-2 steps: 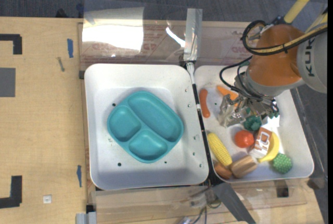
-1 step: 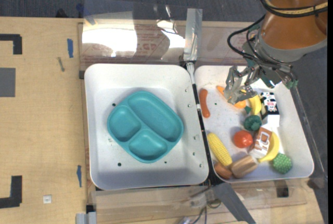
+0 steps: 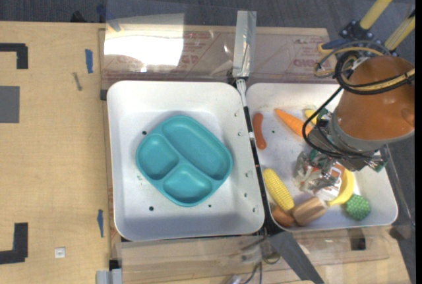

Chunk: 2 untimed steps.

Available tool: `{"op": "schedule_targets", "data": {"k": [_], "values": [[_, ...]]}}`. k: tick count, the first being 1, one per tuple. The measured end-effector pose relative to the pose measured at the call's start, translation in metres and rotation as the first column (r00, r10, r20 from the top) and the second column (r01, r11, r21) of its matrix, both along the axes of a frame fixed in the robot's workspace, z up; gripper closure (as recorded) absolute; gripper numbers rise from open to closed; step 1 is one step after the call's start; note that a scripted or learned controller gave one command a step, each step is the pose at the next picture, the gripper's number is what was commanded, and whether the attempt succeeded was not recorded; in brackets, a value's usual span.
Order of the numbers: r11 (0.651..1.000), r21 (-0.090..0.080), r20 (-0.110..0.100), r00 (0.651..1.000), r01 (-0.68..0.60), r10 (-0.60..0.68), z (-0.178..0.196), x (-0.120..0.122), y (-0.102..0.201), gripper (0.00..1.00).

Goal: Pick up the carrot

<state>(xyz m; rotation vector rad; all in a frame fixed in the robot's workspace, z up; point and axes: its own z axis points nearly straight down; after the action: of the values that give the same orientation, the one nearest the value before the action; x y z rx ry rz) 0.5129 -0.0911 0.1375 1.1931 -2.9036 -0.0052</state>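
The carrot (image 3: pixel 289 120) lies at a slant near the back of the right bin (image 3: pixel 389 215), apart from the arm's tip. The gripper (image 3: pixel 317 174) hangs low over the middle of that bin, just above a bread roll (image 3: pixel 308 209) and beside a banana (image 3: pixel 344 189); from here I cannot tell its grip. A corn cob (image 3: pixel 278 188) lies to its left, a green ball (image 3: pixel 357 207) sits in the corner. The left bin (image 3: pixel 125 210) holds a teal divided plate (image 3: pixel 184 159).
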Motion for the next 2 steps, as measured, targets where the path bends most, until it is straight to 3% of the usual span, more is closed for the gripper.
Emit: {"op": "schedule_targets", "data": {"k": [1, 2], "values": [[1.0, -0.001, 0.005, 1.0, -0.002, 0.002, 0.002, 0.001, 0.001, 0.0], [0.995, 0.0, 0.014, 0.995, 0.098, -0.098, -0.049, 0.07, -0.026, 0.0]]}}
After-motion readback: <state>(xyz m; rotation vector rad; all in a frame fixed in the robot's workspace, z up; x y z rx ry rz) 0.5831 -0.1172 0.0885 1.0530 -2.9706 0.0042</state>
